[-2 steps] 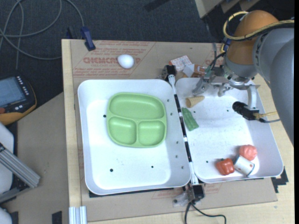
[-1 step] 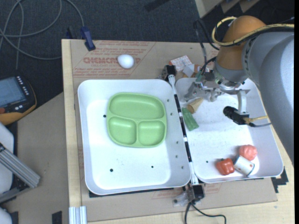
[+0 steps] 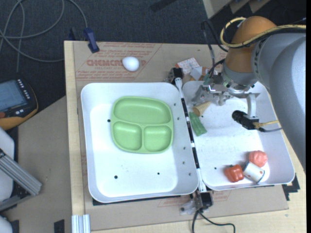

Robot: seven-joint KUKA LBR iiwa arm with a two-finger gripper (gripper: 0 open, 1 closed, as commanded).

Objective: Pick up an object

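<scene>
Gripper (image 3: 210, 97) hovering at right white bin (image 3: 272, 144) far-left corner | fingers: state unclear | advice: descend squarely over green flat block (image 3: 198, 125) beside that bin's left wall, avoiding rim.

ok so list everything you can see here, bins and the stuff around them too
bins: 2, white, side by side on the bench
divided plate: 1, light green, in the left bin
green piece: 1, green, right bin by the divider
tan piece: 1, tan, right bin, near the gripper
small objects: 3, orange, pink-orange and white, right bin's near corner
ball: 1, white, on the board behind the left bin
gripper: 1, grey, over the right bin's far end
</scene>
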